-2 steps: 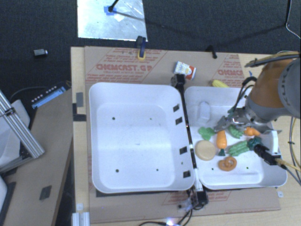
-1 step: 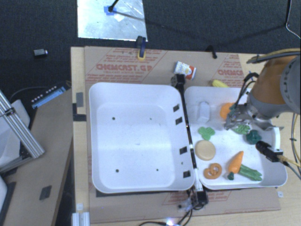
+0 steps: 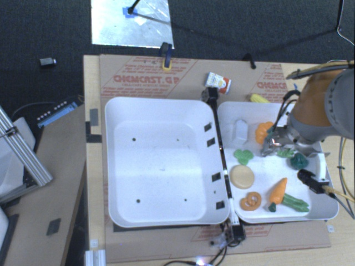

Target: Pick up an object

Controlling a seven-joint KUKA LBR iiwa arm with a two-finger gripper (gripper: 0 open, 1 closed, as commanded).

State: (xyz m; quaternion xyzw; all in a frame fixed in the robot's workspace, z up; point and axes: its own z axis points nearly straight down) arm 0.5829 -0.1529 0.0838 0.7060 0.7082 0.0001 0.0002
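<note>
Right, from the overhead camera I see the gripper [image 3: 270,146] low in the right bin [image 3: 327,206], just beside an orange piece [image 3: 263,132] at its eleven o'clock; whether anything is pinched, I cannot tell. I'd centre over that one piece and avoid the green leaf [image 3: 243,156] at eight o'clock.

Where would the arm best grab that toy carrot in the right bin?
Likely across the middle of the carrot, coming straight down. It lies flat and slanted, its long sides are free, while its green tip sits close to the green pod.
</note>
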